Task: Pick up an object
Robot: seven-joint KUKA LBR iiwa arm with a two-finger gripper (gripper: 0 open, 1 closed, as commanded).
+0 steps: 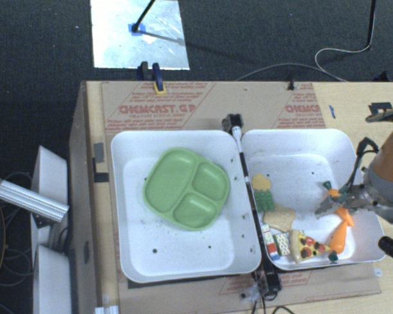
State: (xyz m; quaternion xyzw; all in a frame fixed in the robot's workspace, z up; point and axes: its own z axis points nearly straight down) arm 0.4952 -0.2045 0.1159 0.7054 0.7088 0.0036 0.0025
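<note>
pincer [338, 203] hangs over the right side of the right bin [292, 143], just above a toy carrot [341, 234]; whether it is apart or together i cannot tell. toy pizza slice [307, 245] lies just left of the carrot, and corn [263, 193] sits by the divider. left bin [130, 207] holds a green sectioned plate [186, 187]. beyond the bins, the board [259, 99] reads "chemcast gp" in red.

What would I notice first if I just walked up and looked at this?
Probably the big green plate with compartments, lying in the left bin. Next, the little heap of toy food in the right bin: an orange carrot and a pizza slice near its front edge, with the gripper just above the carrot.
</note>
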